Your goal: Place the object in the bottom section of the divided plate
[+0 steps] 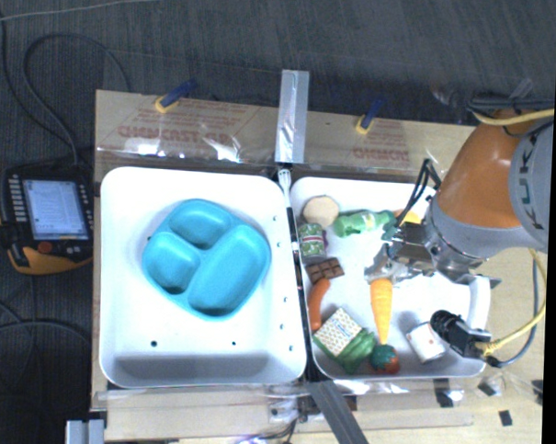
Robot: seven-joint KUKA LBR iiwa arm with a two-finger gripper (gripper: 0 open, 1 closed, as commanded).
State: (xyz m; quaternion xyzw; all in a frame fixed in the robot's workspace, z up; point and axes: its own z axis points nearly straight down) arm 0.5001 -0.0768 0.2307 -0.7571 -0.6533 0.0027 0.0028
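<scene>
Your carrot (381,308) lies in the right bin (456,367), pointing lengthwise top to bottom, thick end up, just below the gripper (393,264) and possibly touching its tip; you cannot tell from this angle whether the claw is apart or together, and nothing shows clamped in it. The carrot is smooth orange plastic, tapered. The plate (207,256) sits in the left bin (125,348), well apart from the carrot: glossy blue, rounded, three sections, the biggest at the lower right. Around the carrot you have a cluttered bin. Green bottle (363,222) lies on its side just above and left of the claw, a beige ball (321,210) beside it at the top left. Down the left wall: a small green can (311,238), a brown chocolate bar (324,269), an orange-red sausage shape (317,301). Left of the carrot's tip you see a patterned box (338,331), a green leafy piece (359,347) and a red-green item (384,359). A white cup (424,342) lies right of the tip. The bin walls between the two bins stand between carrot and plate. The arm's orange band (482,184) hangs over the right bin's top corner.
</scene>
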